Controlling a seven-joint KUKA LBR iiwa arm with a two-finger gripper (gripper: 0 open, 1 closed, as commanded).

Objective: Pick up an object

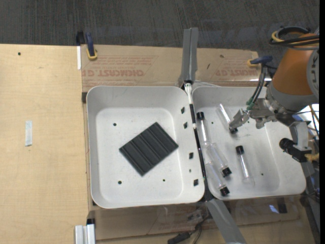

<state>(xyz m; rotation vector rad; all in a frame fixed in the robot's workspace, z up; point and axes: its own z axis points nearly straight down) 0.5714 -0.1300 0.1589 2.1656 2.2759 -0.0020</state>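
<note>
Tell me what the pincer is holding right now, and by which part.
Nothing. The pincer hangs over the right bin, with no clear tube seen between its fingers.

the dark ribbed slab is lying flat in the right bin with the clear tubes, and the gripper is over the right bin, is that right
Not quite. The camera view shows the dark ribbed slab lying flat in the left bin, alone, not with the clear tubes. Those lie in the right bin, and the gripper is indeed over that bin.
</note>
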